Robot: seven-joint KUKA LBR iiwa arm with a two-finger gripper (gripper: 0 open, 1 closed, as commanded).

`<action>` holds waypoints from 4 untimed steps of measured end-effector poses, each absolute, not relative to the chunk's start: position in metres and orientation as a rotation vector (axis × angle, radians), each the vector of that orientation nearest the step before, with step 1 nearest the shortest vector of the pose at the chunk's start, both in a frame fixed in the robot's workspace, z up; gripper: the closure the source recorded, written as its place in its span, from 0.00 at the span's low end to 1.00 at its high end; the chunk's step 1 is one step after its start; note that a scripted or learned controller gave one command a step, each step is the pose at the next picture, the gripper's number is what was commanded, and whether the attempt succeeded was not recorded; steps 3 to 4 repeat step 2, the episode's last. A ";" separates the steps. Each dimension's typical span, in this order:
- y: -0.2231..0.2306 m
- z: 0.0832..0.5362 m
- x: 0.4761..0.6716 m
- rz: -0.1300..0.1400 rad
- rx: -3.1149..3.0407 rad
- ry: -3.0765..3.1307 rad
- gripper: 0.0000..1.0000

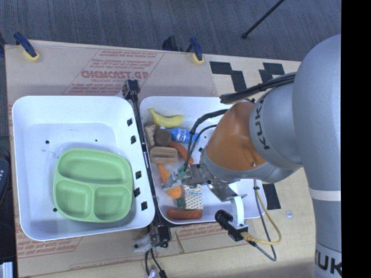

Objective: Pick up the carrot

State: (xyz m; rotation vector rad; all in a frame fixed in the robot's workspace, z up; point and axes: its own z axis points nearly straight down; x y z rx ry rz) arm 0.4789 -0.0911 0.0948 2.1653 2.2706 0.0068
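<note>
The carrot [164,173] is a small orange piece lying near the left wall of the right bin [243,106], among other toy food. Another orange piece [174,193] lies just below it. My gripper [185,177] is low over the middle of this bin, right beside both orange pieces and partly covering the pile. The bulky wrist with its orange band [232,143] hides the gripper's tip from above.
The right bin also holds a yellow banana [166,119], a blue bottle [181,135], brown bread-like items [163,153], a patterned packet [193,199] and a red sausage [184,214]. The left bin [35,114] holds a green divided plate [93,184].
</note>
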 end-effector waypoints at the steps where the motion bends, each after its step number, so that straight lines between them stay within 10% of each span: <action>1: -0.092 0.106 0.480 0.007 2.159 2.276 1.00; 2: -0.050 0.191 0.476 -0.003 2.414 2.015 1.00; 4: -0.050 0.191 0.476 -0.003 2.414 2.015 1.00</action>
